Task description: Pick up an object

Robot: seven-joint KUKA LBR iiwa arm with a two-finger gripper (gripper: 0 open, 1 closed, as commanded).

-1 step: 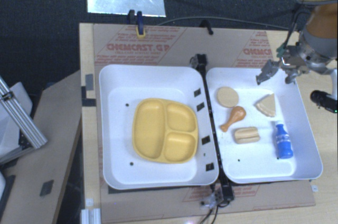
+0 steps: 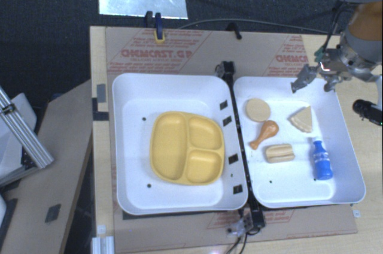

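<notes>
**Gripper above the right bin, nothing taken yet**

Dark carpet-like floor surrounds a wooden bench (image 2: 197, 46) with red print on its board. On the left part of this bench stands a shallow white plastic bin (image 2: 128, 127), and in it lies a yellow plastic tray with three compartments (image 2: 187, 147).

Just beside it, touching along the middle, is the second shallow white bin (image 2: 344, 184). From its left side to its right I see a round pale biscuit-like disc (image 2: 258, 109), an orange toy chicken leg (image 2: 264, 133), a small tan toy bread roll (image 2: 279, 153), a pale wedge like a piece of sandwich (image 2: 302, 120) and a small blue plastic bottle with white cap (image 2: 321, 160). They lie apart from each other, none touching.

The two-finger gripper (image 2: 315, 80) of the grey arm hangs over the far right corner of this bin, above the wedge. Its two dark fingers (image 2: 301, 79) stand spread wide, and nothing is between them.

The wedge is the nearest thing, so I judge it the likely target. It looks light and rather stiff, probably hollow plastic or foam, not fragile. Its flat faces may be slippery, and the sloping sides could slide out of the fingers. I would close on the two long straight sides near the broad end, low to the bin floor.
</notes>
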